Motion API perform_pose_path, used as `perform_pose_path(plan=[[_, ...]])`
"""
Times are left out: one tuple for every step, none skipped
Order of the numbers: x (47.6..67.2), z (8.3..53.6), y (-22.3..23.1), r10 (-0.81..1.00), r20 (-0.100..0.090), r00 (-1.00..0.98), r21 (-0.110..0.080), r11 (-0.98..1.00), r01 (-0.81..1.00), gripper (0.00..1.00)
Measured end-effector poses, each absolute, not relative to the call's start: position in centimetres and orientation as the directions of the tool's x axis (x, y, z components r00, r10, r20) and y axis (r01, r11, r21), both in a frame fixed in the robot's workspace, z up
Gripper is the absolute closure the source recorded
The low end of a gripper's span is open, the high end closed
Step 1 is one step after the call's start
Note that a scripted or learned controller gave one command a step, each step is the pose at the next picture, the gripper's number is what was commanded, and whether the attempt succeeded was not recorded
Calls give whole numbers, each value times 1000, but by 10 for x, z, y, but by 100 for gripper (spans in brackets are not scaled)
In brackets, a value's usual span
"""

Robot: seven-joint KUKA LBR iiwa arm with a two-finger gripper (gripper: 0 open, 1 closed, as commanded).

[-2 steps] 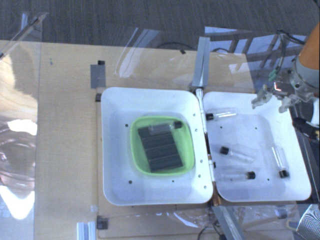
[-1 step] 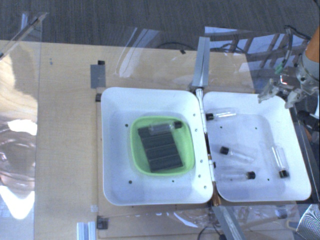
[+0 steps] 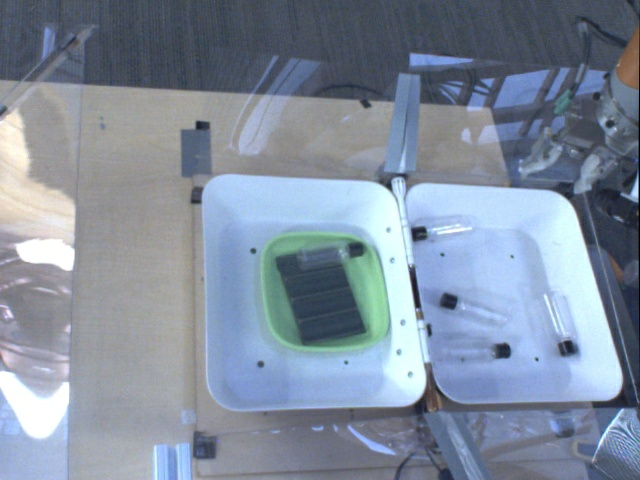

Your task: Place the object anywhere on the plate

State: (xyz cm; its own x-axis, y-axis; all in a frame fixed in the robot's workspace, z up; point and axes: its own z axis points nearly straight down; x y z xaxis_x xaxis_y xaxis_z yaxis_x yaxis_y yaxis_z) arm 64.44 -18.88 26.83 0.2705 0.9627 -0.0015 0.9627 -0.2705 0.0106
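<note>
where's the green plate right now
In the camera view, the green plate sits in the middle of the left white bin, holding a dark ridged block with one clear vial across its top edge.

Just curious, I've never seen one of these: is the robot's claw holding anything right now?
End effector: at the right bin's far right corner; whether open or shut cannot be told.

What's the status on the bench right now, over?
Gripper parked beyond right bin's far corner, fingers unclear. One vial already on green plate, left bin. Four vials loose in right bin. Nothing blocking.
</note>
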Motion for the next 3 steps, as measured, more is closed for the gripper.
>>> perform_pose_path(plan=[[661, 286, -197, 956, -1, 293, 13, -293, 956, 0], [671, 299, -194, 938, 0, 347, 12, -347, 938, 0], [671, 326, -193, 920, 0, 392, 13, -392, 920, 0]])
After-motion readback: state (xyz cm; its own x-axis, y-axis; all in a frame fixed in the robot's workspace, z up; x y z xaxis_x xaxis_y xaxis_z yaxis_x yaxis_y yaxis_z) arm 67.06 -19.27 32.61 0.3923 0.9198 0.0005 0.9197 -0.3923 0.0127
